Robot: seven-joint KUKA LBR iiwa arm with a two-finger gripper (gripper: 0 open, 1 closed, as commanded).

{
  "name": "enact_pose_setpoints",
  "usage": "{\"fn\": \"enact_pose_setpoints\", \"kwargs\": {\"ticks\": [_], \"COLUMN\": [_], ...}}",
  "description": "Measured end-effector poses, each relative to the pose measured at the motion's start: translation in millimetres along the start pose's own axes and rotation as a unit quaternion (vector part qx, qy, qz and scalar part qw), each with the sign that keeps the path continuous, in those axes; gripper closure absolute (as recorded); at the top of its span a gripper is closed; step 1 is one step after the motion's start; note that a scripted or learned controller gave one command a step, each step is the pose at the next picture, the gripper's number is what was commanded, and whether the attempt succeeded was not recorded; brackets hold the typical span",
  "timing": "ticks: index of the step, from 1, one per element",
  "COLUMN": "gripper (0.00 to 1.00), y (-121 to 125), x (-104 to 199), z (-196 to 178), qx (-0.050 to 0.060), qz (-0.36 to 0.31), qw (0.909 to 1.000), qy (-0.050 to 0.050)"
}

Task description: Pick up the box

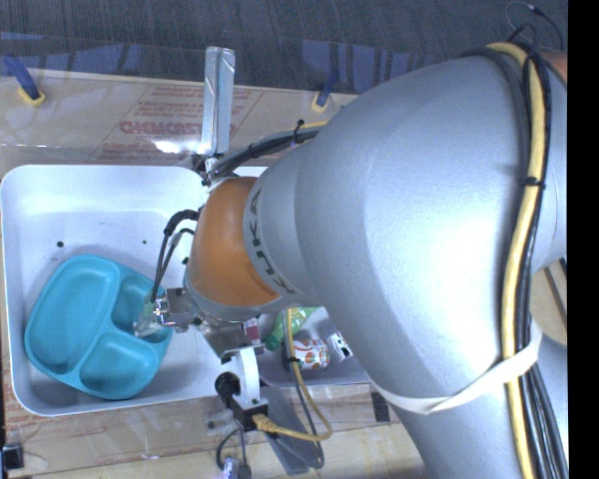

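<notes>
Grey arm (409, 238) bulk is nearest the lens, big rounded link covering most of the right side, orange band (225, 257) just below-left of it at the wrist.

Two-finger gripper (158, 315): metal end of the wrist sits over the right rim of the turquoise divided plastic plate (80, 337). Angle too steep and parts too small, so cannot tell if it is open or closed. Nothing visibly held.

Plate lies in the left shallow white bin (90, 203), lower-left part, flat, three compartments.

Small printed carton box (309, 351), red/white/green, is right of the gripper and apart from it. It is tucked under the arm's edge in the visible strip of the right white bin (351, 369) and partly hidden. A green item touches its left side; can't identify it.

Step in hand, judged: the approach is not on target, since the gripper is over the plate, not the box.

To do it well:
- lift clear of the plate rim first
- shift right across the divide between bins
- centre over the box, line up across its narrower faces
- descend open, straight down
- avoid pinching the green neighbour
- close only once the box sits squarely between

Risk: the box is light and likely to skid or tip if hit off-centre.
</notes>
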State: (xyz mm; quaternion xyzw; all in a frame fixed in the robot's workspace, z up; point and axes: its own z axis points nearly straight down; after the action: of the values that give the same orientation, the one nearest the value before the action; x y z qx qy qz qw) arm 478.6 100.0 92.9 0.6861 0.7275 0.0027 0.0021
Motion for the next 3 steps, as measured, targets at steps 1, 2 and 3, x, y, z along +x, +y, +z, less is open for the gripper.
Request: {"fn": "enact_pose_setpoints", "kwargs": {"ticks": [1, 2, 3], "gripper": [0.00, 0.00, 0.00], "y": [-4, 0, -5], "x": [-52, 0, -56], "z": [-125, 0, -99], "qx": [0.004, -0.001, 0.004], "qz": [-0.036, -0.029, -0.009], "qw": [0.9993, 0.9996, 1.0000], "qy": [0.000, -0.001, 0.000]}}
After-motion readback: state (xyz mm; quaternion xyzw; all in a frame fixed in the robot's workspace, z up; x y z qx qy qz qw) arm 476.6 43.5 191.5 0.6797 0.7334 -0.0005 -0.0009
